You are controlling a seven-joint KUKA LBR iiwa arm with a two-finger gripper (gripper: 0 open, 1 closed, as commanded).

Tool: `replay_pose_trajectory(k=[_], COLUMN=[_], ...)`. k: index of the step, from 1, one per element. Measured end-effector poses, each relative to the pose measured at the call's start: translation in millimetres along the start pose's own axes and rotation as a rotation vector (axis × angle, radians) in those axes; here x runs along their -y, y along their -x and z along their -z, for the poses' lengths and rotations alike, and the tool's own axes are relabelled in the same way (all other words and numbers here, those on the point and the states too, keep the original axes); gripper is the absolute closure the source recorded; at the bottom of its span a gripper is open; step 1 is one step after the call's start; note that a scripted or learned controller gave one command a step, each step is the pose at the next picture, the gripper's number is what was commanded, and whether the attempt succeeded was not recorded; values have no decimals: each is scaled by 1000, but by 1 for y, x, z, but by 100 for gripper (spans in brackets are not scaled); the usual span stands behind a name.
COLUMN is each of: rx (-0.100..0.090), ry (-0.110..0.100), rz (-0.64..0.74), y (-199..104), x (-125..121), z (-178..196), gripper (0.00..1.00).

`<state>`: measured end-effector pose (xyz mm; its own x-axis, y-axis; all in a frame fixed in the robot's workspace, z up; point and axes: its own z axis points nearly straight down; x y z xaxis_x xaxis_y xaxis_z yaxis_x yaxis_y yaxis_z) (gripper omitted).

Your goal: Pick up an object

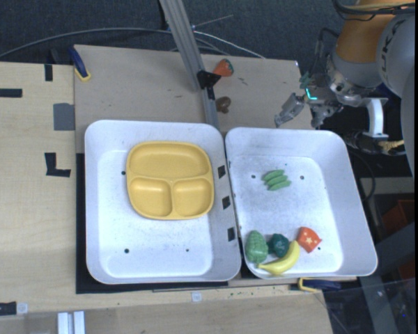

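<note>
A grey KUKA arm is hovering over the far right corner of the bench, its two-finger gripper hanging just beyond the back rim of the right bin, fingers spread apart and carrying nothing. Toy food is waiting inside that bin: a green pea pod is lying alone near the middle, while a green leafy vegetable, a dark green piece, a banana and a red-orange piece are crowding the near edge. All look like light, stiff, smooth plastic, likely to slip from a shallow pinch. The pea pod seems the easiest target, taken across its narrow width, with open floor on every side. The clustered items are sitting close to the near wall, leaving little finger room. A yellow divided plate is resting in the left bin.
</note>
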<state>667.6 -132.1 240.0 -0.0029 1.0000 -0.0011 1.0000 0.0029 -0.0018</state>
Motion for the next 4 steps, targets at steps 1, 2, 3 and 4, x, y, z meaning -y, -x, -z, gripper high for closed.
replay_pose_trajectory(k=[1,2,3,4], rx=[-1,0,1,1], ry=[-5,-4,-1,0], rz=[-1,0,0,2], y=[1,-3,-4,-4], x=[11,9,10,9], z=[-55,-100,-153,-141], gripper=[0,0,0,100])
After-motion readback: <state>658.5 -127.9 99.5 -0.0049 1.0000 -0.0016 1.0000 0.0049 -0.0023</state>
